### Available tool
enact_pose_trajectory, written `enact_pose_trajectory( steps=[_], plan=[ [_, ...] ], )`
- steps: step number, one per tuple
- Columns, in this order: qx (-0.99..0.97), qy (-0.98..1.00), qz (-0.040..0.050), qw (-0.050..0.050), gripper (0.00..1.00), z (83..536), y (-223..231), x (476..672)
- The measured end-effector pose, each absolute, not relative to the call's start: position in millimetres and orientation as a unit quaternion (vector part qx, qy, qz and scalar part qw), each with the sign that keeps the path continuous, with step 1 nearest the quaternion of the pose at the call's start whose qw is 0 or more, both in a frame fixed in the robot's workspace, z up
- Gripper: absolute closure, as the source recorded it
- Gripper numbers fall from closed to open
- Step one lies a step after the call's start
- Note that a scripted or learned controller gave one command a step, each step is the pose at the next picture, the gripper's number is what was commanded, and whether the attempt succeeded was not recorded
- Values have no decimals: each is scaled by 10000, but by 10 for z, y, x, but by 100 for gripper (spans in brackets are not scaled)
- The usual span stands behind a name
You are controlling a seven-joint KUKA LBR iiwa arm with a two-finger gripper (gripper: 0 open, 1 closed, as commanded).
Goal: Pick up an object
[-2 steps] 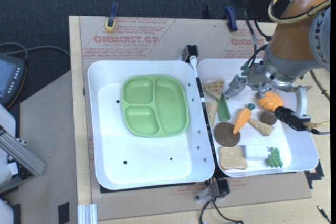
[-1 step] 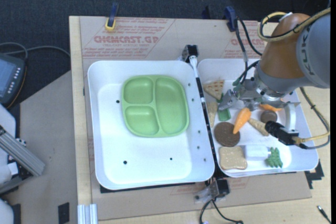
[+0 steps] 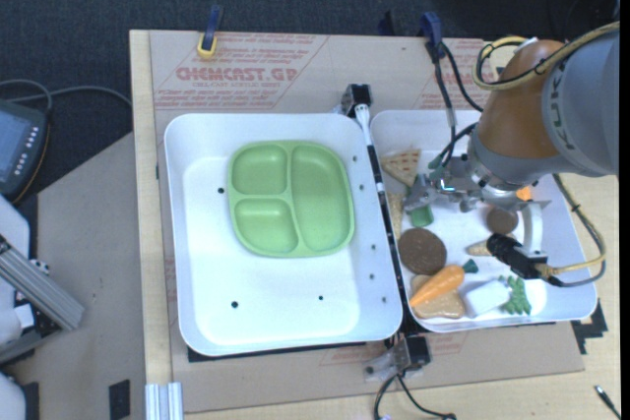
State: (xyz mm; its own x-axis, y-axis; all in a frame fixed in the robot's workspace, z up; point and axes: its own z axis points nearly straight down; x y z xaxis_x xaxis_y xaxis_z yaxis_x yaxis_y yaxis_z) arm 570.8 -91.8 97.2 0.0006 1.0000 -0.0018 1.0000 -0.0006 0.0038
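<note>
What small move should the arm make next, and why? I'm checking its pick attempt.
Probably a short straight descent. The gripper sits low in the right bin, right at a small green piece, with the brown disc and carrot lying nearer the camera. No object is visibly held.

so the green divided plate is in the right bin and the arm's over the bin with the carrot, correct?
Not quite. The camera view shows the green divided plate in the left bin, not the right. The arm is indeed over the right bin with the carrot.
</note>
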Motion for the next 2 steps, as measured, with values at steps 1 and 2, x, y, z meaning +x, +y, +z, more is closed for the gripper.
enact_pose_trajectory(
  steps=[1, 2],
  plan=[
    [7079, 7063, -7, 4, 100, 1032, -915, 5699],
    [7067, 7076, 9, 19, 100, 1533, -922, 5814]
  ],
)
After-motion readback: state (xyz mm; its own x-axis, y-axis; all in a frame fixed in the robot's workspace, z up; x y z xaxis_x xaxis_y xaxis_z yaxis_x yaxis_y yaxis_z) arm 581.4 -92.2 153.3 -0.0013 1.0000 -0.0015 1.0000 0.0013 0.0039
